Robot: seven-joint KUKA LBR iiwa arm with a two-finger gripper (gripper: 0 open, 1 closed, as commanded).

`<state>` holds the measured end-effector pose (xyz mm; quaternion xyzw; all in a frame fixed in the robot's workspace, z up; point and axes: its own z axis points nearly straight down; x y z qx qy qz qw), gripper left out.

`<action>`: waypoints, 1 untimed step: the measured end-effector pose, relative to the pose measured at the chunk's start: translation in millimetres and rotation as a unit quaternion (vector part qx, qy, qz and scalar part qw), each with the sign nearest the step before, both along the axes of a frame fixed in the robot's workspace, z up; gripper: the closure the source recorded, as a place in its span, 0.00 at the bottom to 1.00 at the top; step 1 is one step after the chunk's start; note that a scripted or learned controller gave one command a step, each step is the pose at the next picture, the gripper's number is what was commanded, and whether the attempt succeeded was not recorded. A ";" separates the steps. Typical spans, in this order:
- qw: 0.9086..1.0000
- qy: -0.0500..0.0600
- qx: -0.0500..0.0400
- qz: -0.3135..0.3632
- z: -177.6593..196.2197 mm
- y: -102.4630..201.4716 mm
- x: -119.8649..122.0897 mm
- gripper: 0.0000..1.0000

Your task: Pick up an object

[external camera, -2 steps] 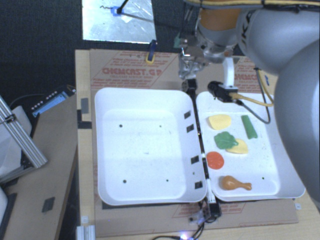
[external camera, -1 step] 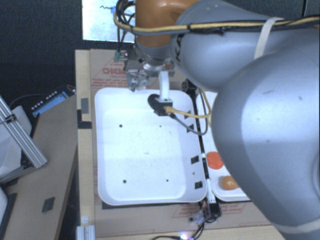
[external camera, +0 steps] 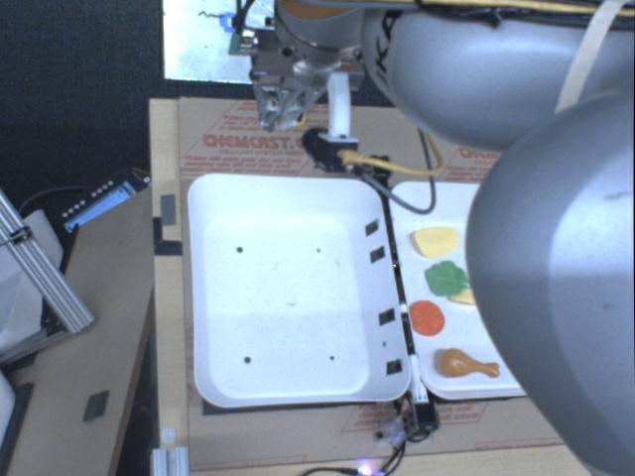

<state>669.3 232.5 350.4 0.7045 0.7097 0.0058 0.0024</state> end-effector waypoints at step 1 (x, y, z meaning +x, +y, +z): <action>1.000 0.000 0.000 0.000 104.6 -0.7 -0.7 1.00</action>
